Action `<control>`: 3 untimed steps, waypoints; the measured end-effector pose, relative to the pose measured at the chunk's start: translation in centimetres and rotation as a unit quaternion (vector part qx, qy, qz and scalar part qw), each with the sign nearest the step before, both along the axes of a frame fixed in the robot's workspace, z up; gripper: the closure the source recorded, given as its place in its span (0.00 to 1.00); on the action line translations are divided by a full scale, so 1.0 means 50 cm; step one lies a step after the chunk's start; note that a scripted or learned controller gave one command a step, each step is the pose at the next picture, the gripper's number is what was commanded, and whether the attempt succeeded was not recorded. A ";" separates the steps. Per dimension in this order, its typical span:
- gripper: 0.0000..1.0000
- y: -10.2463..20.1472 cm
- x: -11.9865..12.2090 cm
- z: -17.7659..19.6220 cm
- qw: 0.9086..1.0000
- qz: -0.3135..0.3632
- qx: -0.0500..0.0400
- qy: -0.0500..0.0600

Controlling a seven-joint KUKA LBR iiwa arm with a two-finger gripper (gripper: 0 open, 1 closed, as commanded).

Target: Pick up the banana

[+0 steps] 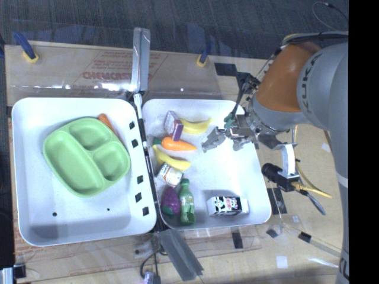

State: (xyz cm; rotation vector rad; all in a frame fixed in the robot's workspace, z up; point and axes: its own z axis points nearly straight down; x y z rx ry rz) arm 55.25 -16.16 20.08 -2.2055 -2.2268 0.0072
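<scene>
Two yellow bananas lie in the right bin (251, 185). One banana (196, 125) sits near the back, beside a purple can (172, 123). The other banana (172, 160) lies lower left, under an orange carrot (178, 145). My gripper (225, 141) hangs over the bin's right middle, a little to the right of the upper banana and apart from it. Its fingers (211, 140) stand open with nothing between them.
The right bin also holds a small tin (170, 174), purple grapes (170, 201), a green bottle (186, 201) and a cow-print carton (226, 205). In the left bin (35, 218) there is a green divided plate (89, 154) and an orange item (105, 121).
</scene>
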 end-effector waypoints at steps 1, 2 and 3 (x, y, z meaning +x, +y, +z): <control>0.00 -0.009 -0.010 0.011 0.994 0.111 0.001 0.000; 0.00 0.051 0.032 -0.191 0.992 0.128 -0.002 -0.008; 0.00 0.119 -0.008 -0.223 0.987 0.160 0.001 -0.002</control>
